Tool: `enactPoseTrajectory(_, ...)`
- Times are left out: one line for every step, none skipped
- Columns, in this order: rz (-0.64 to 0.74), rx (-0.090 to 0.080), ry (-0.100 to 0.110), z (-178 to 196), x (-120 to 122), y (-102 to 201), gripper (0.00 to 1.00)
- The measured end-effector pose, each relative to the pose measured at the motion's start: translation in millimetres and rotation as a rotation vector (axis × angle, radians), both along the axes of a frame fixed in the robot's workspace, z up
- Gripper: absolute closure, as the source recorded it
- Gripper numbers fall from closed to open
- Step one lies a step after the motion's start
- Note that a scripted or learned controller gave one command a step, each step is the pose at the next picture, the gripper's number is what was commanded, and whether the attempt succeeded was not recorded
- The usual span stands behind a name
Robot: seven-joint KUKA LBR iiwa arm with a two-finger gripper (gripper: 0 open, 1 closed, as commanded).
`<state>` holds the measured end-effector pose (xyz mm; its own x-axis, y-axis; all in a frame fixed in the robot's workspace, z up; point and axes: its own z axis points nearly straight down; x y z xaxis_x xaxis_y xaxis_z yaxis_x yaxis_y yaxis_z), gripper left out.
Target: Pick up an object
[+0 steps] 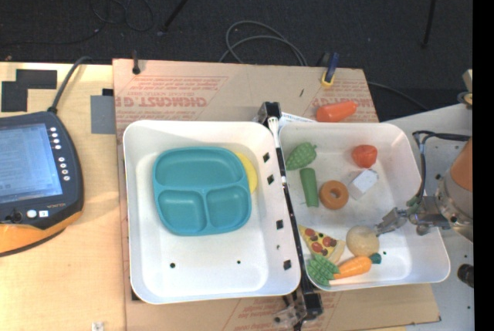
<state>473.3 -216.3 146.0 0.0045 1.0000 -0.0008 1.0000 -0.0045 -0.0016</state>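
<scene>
My gripper point(392, 219) reaches into the right bin point(428, 264) from its right wall, low over the floor. Its tip is just right of a pale round vegetable point(362, 240), and I see nothing held in it. Also in this bin are a brown donut point(333, 194), a red tomato point(364, 155), a small white block point(363, 183), a green cucumber point(309, 187), a bumpy green vegetable point(301, 156), a pizza slice point(323, 243) and a carrot point(352, 268) with a leafy green piece point(320, 270) beside it.
The left bin point(147, 260) holds a teal divided plate point(203, 190) with a yellow disc point(249, 171) under its right side. An orange-red vegetable point(336, 111) lies on the cardboard behind the right bin. A tablet point(35, 167) sits at far left.
</scene>
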Motion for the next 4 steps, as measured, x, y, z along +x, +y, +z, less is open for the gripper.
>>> enactPoseTrajectory(0.01,0.002,-0.001,-61,68,31,0.0)
enactPoseTrajectory(0.009,-0.001,-0.005,-58,124,3,0.0)
enactPoseTrajectory(0.009,0.001,0.0,-59,172,75,0.0)
enactPoseTrajectory(0.01,0.0,0.002,-48,170,73,1.0)
